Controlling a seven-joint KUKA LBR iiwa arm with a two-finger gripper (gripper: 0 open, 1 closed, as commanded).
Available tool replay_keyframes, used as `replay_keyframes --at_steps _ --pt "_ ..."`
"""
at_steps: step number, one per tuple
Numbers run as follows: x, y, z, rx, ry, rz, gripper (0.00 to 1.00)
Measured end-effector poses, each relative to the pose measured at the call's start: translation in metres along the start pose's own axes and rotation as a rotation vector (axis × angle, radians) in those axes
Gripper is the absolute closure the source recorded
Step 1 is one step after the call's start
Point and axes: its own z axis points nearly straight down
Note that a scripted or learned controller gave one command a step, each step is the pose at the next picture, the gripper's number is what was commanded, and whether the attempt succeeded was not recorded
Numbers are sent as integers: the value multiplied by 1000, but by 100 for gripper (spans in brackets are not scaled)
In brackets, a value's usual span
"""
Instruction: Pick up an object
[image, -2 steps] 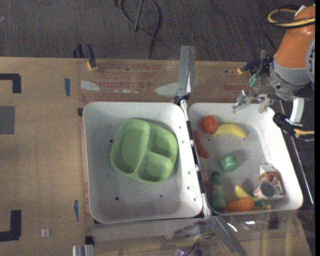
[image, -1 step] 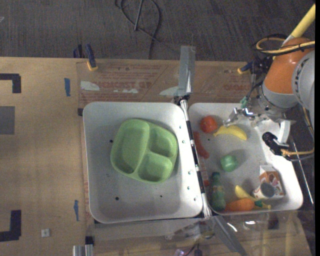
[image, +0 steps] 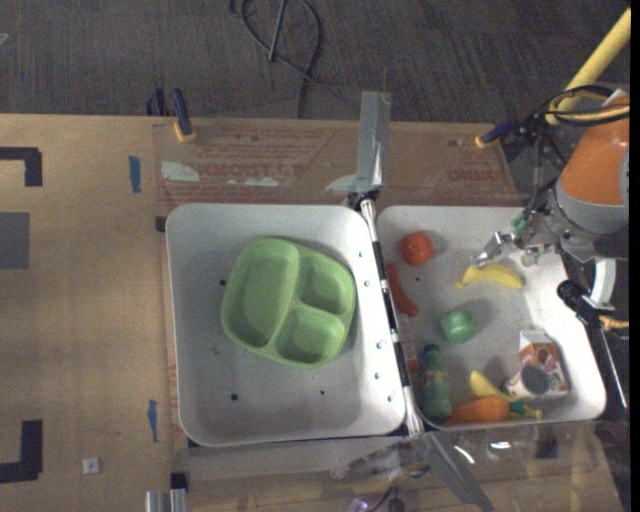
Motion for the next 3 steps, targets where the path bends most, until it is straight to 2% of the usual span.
replay_keyframes --at_steps 1,2,3 --pt "3 -32 0 -4 -2 -28 0" --pt "3 -36 0 -4 -1 -13 0" --pt "2 -36 1 1 -4 -96 0"
